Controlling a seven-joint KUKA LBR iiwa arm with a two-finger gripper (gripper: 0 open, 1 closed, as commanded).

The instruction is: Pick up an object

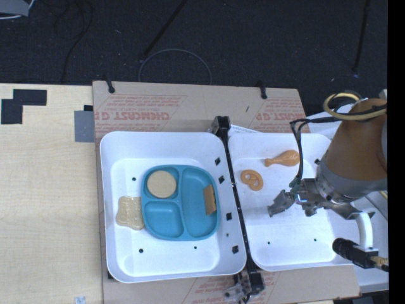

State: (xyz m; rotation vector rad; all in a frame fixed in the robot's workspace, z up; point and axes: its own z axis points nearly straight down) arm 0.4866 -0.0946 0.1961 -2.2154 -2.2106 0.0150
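Orange pretzel [251, 180] and tan drumstick [283, 159] flat in the right bin [297, 258].

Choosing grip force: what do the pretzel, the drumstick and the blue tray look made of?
Pretzel: probably moulded plastic toy food, smooth and uniformly orange. Drumstick: likely the same, evenly tan. Blue tray: seemingly rigid plastic, with rounded moulded compartments and a faint sheen.
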